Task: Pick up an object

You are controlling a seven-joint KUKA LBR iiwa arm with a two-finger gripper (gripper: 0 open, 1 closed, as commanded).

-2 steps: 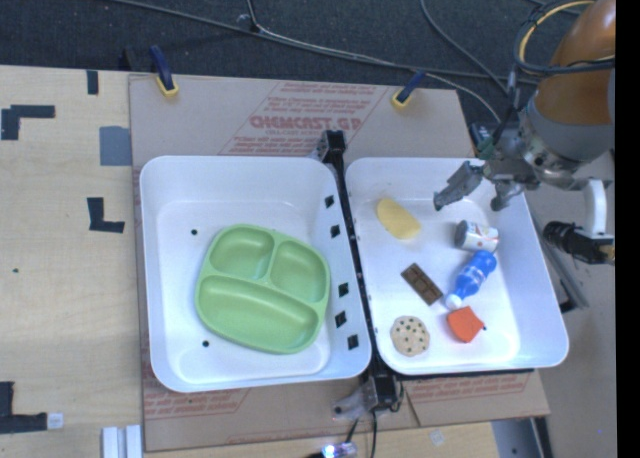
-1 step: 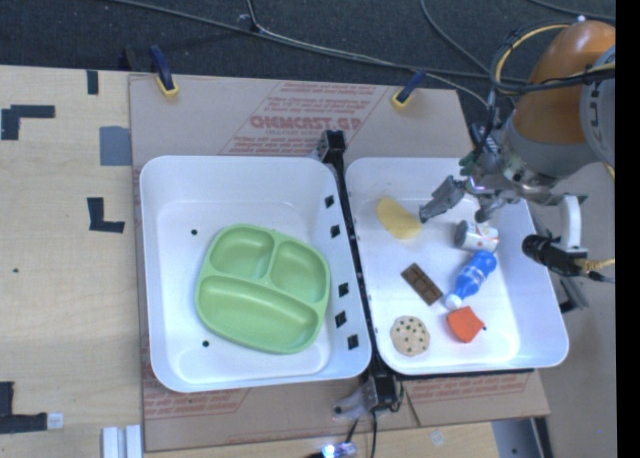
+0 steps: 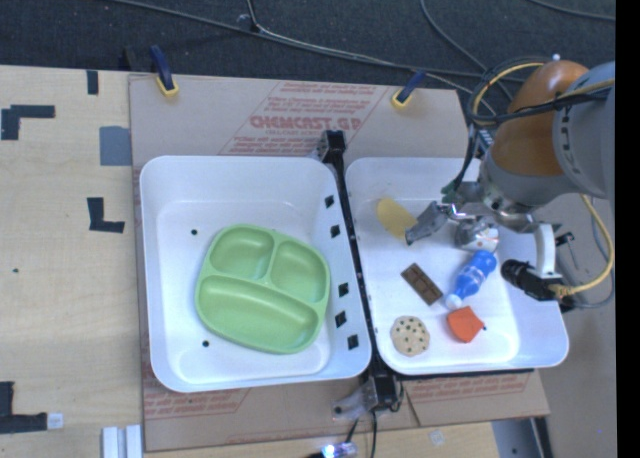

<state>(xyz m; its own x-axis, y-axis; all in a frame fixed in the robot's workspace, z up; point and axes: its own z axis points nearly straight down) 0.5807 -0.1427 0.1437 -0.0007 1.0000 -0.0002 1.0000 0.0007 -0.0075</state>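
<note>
Start at the near edge: in the right bin (image 3: 540,351) you've got a round cookie (image 3: 410,335) at the front, an orange block (image 3: 464,325) just beside it to the right, then a brown chocolate bar (image 3: 421,283) a little further back. A blue-and-white bottle (image 3: 472,277) lies tilted on its side, its lower end near the block, its top pointing up toward the arm. Further back sits a yellow piece (image 3: 394,214) near the divider. All loose, scattered, none stacked – looks tipped in so each can be grabbed singly.

The pincer (image 3: 452,222) hangs over the middle of that bin, one dark finger (image 3: 421,225) splayed out left toward the yellow piece, so you can read it as spread apart – nothing between the fingers. Judging by position, the target is probably the bottle or the yellow piece; can't say which.

Left bin (image 3: 160,246) holds a green divided plate (image 3: 263,289), well apart from the action.

Far side: two clamps (image 3: 164,74) pin the cardboard sheet to the bench, cables trail beyond
</note>
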